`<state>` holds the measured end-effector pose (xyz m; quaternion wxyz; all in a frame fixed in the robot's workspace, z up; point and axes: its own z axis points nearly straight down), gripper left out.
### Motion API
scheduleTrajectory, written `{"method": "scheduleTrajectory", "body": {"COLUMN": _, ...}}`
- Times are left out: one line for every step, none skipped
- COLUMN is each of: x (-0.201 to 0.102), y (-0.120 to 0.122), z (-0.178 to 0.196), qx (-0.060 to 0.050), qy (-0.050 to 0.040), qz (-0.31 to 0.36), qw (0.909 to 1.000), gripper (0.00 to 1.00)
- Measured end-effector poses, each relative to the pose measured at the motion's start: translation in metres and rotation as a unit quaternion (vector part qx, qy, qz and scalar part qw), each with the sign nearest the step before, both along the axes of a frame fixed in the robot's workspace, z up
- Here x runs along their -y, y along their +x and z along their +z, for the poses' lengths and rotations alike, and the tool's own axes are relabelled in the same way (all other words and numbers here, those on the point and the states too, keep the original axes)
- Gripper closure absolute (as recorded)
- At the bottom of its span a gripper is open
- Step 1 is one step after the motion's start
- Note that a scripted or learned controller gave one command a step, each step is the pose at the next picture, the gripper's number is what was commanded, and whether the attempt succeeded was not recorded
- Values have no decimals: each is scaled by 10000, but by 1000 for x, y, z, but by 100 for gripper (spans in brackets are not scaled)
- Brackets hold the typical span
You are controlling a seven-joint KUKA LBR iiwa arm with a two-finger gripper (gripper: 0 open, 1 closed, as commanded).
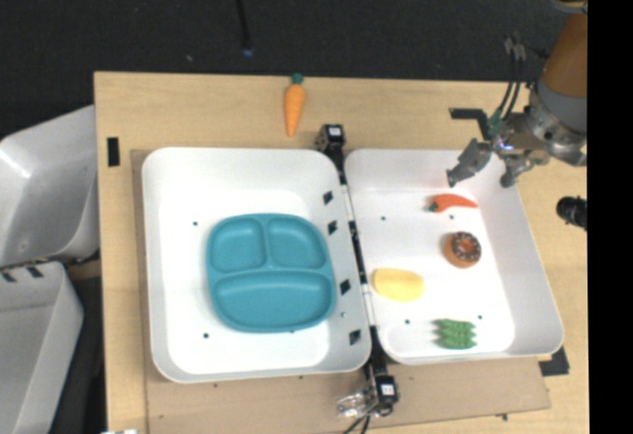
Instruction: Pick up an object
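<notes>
My hand [487, 165] hovers with fingers apart, holding nothing, poised above the right bin [524, 323]; the red pepper [453, 204], likely my target, lies just below it.

Even, fairly bright light is falling from above on the bench [415, 96], and the two white bins [168, 254] are glaring nearly featureless. Shadows are staying faint. The whole picture is looking soft and grainy, while the dark background is swallowing detail.
</notes>
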<state>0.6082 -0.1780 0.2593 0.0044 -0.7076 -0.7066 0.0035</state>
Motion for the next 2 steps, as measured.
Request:
{"method": "scheduleTrajectory", "body": {"x": 0, "y": 2, "z": 7, "qx": 63, "qy": -8, "qz": 10, "qw": 10000, "gripper": 0}}
{"method": "scheduleTrajectory", "body": {"x": -9, "y": 1, "z": -48, "qx": 39, "qy": -11, "qz": 18, "qw": 10000, "gripper": 0}}
